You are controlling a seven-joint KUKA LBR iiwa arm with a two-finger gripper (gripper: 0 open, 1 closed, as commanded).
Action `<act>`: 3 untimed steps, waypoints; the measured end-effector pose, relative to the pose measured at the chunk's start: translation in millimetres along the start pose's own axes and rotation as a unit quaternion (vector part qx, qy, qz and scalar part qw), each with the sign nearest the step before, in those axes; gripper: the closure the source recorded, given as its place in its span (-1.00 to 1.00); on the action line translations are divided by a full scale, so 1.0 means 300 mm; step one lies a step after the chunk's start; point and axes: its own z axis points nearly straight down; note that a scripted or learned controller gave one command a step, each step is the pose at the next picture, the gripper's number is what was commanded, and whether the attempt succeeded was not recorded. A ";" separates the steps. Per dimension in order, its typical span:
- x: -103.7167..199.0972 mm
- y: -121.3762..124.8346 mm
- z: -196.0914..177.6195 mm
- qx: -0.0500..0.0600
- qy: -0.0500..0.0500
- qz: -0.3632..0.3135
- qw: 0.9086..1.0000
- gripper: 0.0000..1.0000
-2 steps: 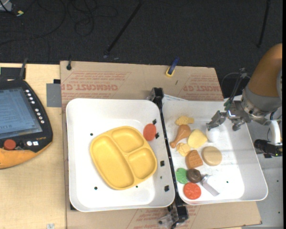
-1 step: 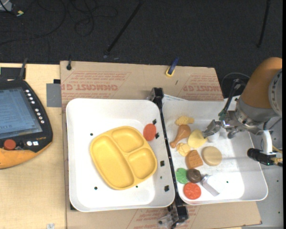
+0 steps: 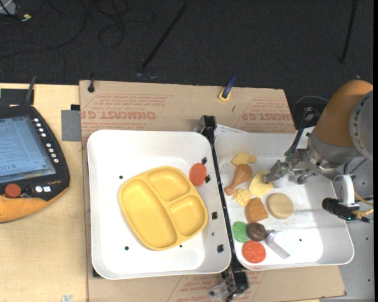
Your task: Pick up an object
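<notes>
The right bin point(image 3: 327, 247) holds several toy foods. A tan drumstick point(image 3: 239, 177) lies near its left wall, with a small yellow piece point(image 3: 244, 160) above it. A pale yellow round piece point(image 3: 261, 184) sits in the middle, a beige bun point(image 3: 280, 206) to its lower right, and a brown bread piece point(image 3: 256, 209) below it. My gripper point(image 3: 279, 171) hangs low over the bin, just to the upper right of the pale yellow piece. Nothing is visibly held in it.
At the right bin's front left lie a green piece point(image 3: 240, 231), a dark brown piece point(image 3: 256, 231), a red tomato point(image 3: 254, 252) and a silvery item point(image 3: 276, 245). The left bin point(image 3: 107, 150) carries a yellow divided plate point(image 3: 162, 206) and a red-orange piece point(image 3: 198, 173). A tablet point(image 3: 19, 150) sits far left.
</notes>
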 end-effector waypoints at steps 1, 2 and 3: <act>-0.002 0.002 -0.038 -0.001 0.000 0.000 1.000 1.00; 0.010 -0.026 -0.210 -0.001 0.000 0.002 1.000 1.00; -0.022 -0.017 -0.411 -0.003 -0.001 0.002 1.000 1.00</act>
